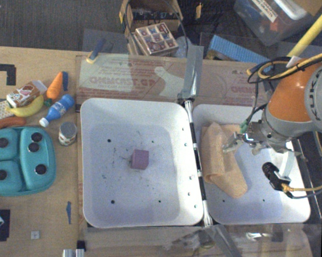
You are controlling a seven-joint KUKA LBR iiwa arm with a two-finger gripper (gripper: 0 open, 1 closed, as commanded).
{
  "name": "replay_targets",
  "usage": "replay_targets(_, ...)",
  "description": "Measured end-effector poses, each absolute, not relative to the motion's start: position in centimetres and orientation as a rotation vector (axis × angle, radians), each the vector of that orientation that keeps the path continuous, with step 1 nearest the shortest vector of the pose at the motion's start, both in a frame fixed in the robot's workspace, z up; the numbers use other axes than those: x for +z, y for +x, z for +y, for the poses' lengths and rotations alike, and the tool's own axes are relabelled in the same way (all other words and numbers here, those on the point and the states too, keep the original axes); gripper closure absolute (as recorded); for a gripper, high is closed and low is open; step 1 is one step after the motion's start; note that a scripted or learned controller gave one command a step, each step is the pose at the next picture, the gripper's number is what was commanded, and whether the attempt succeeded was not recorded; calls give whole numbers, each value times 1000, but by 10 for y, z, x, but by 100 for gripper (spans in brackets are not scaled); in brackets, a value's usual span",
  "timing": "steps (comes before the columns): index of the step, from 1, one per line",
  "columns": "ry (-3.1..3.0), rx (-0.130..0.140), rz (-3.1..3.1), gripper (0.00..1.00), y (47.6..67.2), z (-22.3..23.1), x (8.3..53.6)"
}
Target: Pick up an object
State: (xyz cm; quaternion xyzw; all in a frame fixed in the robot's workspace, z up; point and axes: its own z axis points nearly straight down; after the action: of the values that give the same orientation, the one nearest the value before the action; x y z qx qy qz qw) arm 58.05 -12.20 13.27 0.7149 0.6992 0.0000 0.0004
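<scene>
- Right now my gripper [244, 140] hangs over the right bin [285, 210], at the centre right of the frame; whether it is open or closed I cannot tell.
- Just left of it, a tan bread-like slab [221, 160] lies along that bin's left side.
- Near the frame's centre, a small purple block [140, 159] sits alone in the left bin [97, 122].
- Toy food [29, 101] and a teal tray [18, 159] lie at far left.
</scene>
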Motion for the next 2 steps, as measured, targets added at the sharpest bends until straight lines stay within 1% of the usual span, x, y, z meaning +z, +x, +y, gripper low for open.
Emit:
replay_targets(1, 2108, 11, 2315, 0, 574, -105, 92)
replay_targets(2, 2107, 20, 2311, 100, 576, -104, 103)
